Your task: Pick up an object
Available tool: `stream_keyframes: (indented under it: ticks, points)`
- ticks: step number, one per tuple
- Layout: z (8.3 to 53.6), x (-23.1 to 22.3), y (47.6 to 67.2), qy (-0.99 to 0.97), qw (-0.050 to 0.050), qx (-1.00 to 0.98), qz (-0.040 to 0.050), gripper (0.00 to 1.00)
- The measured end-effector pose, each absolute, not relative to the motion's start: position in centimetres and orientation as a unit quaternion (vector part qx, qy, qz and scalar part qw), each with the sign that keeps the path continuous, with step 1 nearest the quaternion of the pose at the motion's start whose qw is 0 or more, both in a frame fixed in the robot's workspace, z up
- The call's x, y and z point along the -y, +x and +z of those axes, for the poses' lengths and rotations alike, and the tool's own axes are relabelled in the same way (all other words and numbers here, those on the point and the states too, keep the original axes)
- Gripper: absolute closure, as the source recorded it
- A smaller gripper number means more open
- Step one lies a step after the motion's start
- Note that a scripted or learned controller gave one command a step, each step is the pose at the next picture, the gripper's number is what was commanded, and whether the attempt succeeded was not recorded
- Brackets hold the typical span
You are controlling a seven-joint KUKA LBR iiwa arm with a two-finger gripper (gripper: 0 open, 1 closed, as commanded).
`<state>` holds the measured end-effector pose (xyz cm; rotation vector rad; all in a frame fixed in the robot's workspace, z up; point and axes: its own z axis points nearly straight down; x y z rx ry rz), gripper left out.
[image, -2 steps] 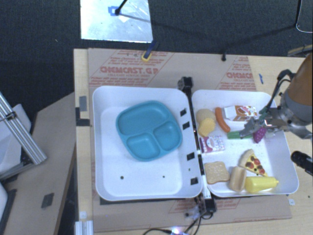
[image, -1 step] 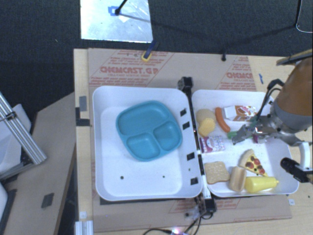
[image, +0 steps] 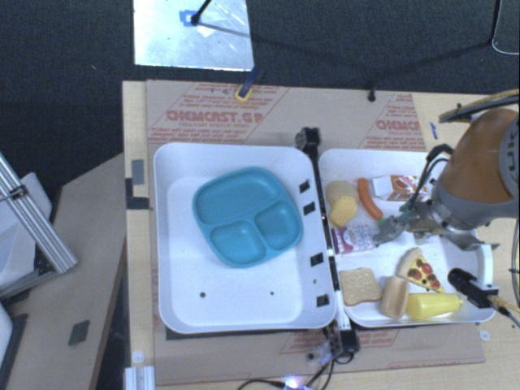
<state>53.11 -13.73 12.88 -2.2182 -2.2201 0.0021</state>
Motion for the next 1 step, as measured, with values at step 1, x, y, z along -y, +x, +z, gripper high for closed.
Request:
stream_keyframes:
  ticks: [1]
  points:
    - [8.63,13.62,53.35,-0.706,0.000,0.708,-0.0023,0.00]
